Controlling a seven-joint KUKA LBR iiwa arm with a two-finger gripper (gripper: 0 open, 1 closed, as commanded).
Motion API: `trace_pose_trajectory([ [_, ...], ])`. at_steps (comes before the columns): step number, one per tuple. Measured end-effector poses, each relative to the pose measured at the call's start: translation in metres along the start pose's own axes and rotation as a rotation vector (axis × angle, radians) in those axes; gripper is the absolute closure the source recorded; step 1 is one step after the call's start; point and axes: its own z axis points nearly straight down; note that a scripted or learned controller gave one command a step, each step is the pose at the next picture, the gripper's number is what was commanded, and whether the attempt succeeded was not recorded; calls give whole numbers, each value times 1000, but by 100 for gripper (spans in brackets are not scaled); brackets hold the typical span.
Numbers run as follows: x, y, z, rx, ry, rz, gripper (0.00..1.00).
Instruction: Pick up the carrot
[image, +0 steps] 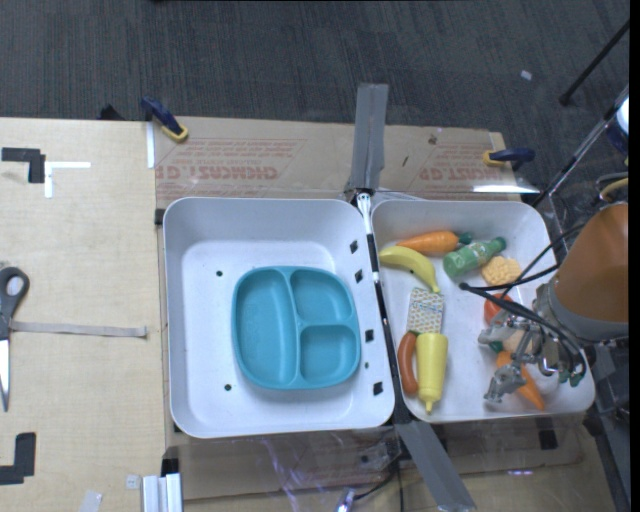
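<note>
You have two white bins side by side in the middle of the frame. The left bin holds a teal divided plate, lying flat with its three compartments facing up.

The right bin holds the clutter. Look to its upper part for the carrot: it lies on its side, orange, with its green top pointing right, just above the yellow banana and close to it. Just right of the carrot lies a green bottle, and beside that a small yellow waffle-like piece. Below the banana sits a grey grater, with a yellow squeeze bottle under it and a reddish sausage along its left side.

Your gripper hangs in the lower right of the right bin, well apart from the carrot. It is low among some orange and red pieces there, and wires cross in front of it, so you cannot tell how it stands or what, if anything, it grips. The arm's orange band fills the right edge of the frame above it.

On the bench at far left lies a pair of scissors.
</note>
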Motion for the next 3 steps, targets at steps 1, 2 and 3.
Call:
trace_pose_trajectory([
  [1,6,26,0,0,0,131,0],
  [2,-2,-20,0,1,-2,163,0],
  [3,-5,-20,-10,1,-7,161,100],
])
